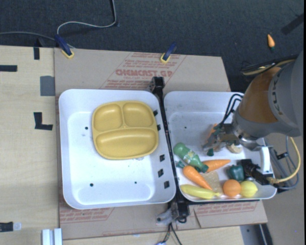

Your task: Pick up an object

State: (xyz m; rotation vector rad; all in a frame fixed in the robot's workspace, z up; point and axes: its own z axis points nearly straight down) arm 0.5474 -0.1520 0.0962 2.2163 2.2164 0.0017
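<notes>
My gripper (218, 139) hangs low in the right bin (194, 102). I cannot tell its state. The toy carrots (206, 170) lie just below-left of it.

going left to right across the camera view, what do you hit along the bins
left bin → yellow divided plate → right bin → green bottle → gripper → orange → lemon

One fixed overhead camera looks down at a slant on both white bins (71, 137).
</notes>
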